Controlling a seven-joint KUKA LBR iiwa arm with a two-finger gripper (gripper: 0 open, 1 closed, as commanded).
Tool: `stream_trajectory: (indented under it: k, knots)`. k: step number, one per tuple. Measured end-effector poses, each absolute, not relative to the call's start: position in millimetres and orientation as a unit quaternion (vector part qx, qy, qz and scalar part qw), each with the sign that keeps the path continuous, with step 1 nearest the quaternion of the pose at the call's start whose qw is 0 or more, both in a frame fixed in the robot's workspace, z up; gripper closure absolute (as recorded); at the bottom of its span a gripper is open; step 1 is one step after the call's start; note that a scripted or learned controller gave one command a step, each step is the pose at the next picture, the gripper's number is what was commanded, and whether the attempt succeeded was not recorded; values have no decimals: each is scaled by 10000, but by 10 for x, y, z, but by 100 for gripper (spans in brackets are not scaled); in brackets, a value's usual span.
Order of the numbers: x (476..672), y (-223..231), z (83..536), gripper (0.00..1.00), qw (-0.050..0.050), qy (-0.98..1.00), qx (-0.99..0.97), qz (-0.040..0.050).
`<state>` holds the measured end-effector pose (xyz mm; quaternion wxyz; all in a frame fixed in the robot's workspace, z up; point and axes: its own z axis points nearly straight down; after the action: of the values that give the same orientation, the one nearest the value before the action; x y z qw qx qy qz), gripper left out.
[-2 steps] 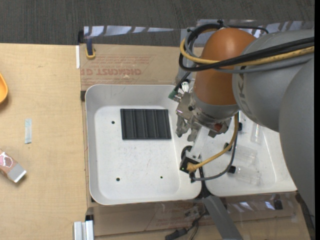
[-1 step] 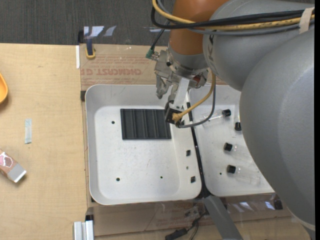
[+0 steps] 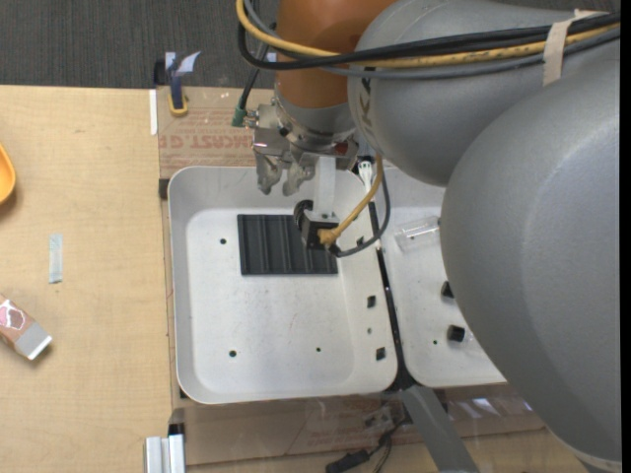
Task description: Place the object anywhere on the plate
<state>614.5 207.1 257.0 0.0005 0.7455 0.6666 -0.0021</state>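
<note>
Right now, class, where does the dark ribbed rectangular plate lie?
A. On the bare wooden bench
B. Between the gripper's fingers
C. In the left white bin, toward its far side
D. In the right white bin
C: the dark ribbed rectangular plate lies flat on the left white bin's floor, below the gripper.

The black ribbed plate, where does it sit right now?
In the camera view, the black ribbed plate lies flat in the left white bin, toward its far side, just below the claw and beside a black-and-yellow cable.

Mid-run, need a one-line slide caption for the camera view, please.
Arm's pincer hovers over the far rim of the left white bin, just beyond the dark ribbed plate lying inside it.
</note>
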Motion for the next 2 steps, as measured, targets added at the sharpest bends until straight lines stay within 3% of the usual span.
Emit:
stream_trajectory:
  k: [1, 2]
  knots:
    - [6475, 2276, 1521, 100, 2, 6944, 7196, -19]
    - [6597, 2221, 2192, 100, 8, 8585, 5128, -5]
